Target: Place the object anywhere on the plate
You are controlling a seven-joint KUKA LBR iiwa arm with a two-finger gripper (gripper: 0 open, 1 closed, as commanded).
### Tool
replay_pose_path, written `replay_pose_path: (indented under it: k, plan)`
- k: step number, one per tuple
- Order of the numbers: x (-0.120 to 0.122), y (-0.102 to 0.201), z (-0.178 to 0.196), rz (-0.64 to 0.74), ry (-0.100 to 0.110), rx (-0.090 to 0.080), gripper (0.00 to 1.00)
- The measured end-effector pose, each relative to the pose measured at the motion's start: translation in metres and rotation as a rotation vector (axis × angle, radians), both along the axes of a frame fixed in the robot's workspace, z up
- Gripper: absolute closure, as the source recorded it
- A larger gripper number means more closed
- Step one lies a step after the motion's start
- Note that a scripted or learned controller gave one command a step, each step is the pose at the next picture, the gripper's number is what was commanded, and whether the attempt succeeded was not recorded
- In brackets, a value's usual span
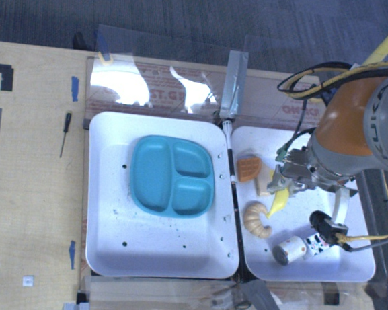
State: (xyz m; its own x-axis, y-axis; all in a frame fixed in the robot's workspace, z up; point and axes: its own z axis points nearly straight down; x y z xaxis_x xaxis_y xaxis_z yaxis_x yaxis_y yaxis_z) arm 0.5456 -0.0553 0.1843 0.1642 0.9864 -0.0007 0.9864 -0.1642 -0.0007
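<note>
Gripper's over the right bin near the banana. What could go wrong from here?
1. The gripper sits at the yellow banana, with the croissant and the orange waffle piece close by; a grasp may nudge or catch a neighbour.
2. The blue plate is in the left bin, so the carry must clear the ridge between the bins; a weak grip could drop the item there.

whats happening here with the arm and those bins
The arm reaches in over the right bin, its gripper low over a yellow banana-like piece. A croissant, an orange block and a small can lie nearby. The blue plate sits in the left bin, with nothing on it yet.
</note>
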Motion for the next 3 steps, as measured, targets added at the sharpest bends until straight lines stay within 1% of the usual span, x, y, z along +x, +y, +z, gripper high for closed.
replay_pose_path:
  k: [1,2,3]
  plan:
    - [0.084,0.063,0.0,-0.012,0.0,0.002,1.0]
    - [0.09,0.118,0.0,-0.047,-0.002,0.002,1.0]
    - [0.091,0.116,0.0,-0.05,-0.002,0.0,0.0]
